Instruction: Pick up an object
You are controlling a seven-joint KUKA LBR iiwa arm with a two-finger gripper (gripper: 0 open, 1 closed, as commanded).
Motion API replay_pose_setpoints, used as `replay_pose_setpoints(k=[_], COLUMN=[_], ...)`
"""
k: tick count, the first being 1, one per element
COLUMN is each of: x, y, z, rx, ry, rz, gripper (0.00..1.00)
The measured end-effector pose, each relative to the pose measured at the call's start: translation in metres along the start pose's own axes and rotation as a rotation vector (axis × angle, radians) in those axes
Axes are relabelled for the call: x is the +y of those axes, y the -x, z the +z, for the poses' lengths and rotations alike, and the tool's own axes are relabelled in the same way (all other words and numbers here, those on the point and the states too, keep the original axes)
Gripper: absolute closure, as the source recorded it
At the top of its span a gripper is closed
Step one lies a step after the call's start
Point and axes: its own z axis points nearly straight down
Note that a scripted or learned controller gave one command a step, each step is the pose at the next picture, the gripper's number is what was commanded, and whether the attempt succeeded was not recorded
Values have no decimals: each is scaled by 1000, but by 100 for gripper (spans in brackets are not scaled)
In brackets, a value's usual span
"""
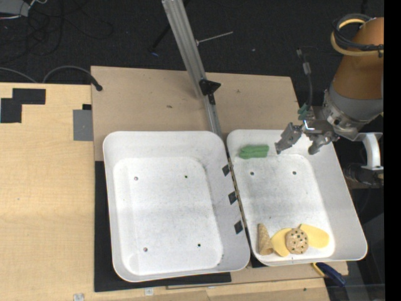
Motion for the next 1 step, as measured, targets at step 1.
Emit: replay_pose_setpoints(k=[1], x=[1], y=[1], z=[-3], rx=[-1], ry=[5], rz=[2], gripper=[0])
